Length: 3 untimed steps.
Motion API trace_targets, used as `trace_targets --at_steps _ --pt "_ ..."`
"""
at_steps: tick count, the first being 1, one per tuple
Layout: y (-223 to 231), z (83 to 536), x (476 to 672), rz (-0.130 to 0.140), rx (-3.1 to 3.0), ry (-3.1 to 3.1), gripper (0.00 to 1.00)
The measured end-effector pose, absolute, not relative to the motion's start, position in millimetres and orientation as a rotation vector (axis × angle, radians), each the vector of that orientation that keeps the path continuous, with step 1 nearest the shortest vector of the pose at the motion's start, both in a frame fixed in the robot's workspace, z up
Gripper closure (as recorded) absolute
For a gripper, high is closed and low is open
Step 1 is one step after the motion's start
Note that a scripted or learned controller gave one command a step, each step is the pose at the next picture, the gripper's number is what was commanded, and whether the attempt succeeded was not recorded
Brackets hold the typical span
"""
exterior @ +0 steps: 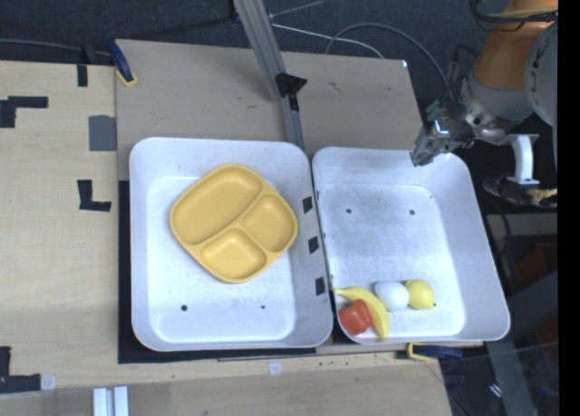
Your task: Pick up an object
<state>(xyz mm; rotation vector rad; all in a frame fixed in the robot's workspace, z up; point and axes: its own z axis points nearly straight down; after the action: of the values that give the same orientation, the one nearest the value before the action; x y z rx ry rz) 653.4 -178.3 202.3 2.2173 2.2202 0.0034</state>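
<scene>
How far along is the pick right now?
Nothing looks picked yet: the banana, red item, white ball and yellow ball all lie in the right bin's near corner. The pincer sits over that bin's far right corner, apart from them. Reaching, grasping and lifting remain.

Yellow divided plate (234,222) in left bin (145,251)

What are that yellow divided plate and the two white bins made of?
The yellow plate looks like moulded plastic: one even colour, soft rounded ridges between its three compartments, a dull sheen. The left bin and right bin look like thin formed plastic or coated sheet, matt white with rounded corners; the right one's floor is scuffed grey. Hard to tell for sure.
</scene>
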Motion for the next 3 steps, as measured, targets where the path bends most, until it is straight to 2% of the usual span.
trace_targets --at_steps 1,2,3 --pt "-183.3 247.2 652.5 0.003 2.217 2.221 1.0" --pt "-132.1 247.9 645.2 0.001 2.216 2.229 1.0" --pt "-85.4 253.7 626.4 0.0 2.217 2.229 1.0"
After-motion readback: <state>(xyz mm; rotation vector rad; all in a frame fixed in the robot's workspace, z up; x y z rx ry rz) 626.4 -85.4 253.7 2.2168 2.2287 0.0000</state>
